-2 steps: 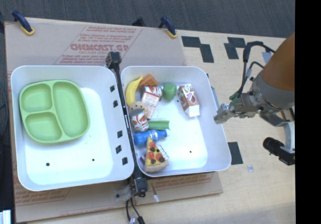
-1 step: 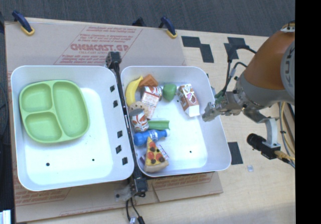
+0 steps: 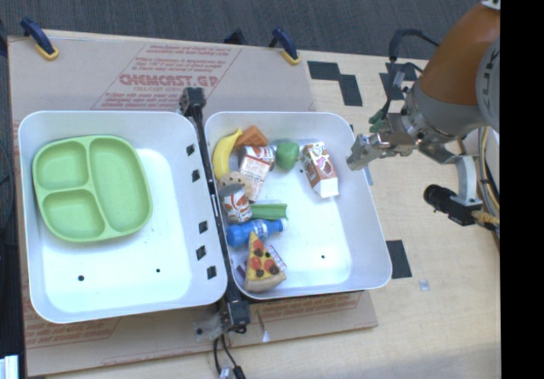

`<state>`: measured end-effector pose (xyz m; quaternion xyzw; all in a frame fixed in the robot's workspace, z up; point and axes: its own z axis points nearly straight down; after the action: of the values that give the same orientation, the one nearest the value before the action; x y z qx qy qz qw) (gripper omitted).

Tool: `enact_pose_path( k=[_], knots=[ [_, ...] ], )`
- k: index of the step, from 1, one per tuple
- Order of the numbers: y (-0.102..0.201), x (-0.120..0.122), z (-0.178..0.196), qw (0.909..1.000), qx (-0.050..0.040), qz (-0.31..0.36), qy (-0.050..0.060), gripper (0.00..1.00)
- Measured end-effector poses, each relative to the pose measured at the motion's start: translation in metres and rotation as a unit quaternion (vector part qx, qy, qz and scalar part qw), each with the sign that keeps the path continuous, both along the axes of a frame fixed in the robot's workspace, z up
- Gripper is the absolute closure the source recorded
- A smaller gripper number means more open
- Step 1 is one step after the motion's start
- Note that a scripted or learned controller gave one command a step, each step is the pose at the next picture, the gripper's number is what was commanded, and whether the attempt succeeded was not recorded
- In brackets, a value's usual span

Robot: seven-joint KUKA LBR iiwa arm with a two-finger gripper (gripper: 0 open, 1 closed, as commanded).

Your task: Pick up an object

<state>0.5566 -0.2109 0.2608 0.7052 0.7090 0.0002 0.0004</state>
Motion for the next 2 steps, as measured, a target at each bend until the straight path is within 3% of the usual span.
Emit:
enact_pose_path(
  k=[1,2],
  knots=[
    [0.001,0.1,-0.047,1.0,0.0,0.0,0.001,1.0],
    [0.0,0.005,-0.051,1.0,0.0001,0.0,0.002,1.0]
  ],
)
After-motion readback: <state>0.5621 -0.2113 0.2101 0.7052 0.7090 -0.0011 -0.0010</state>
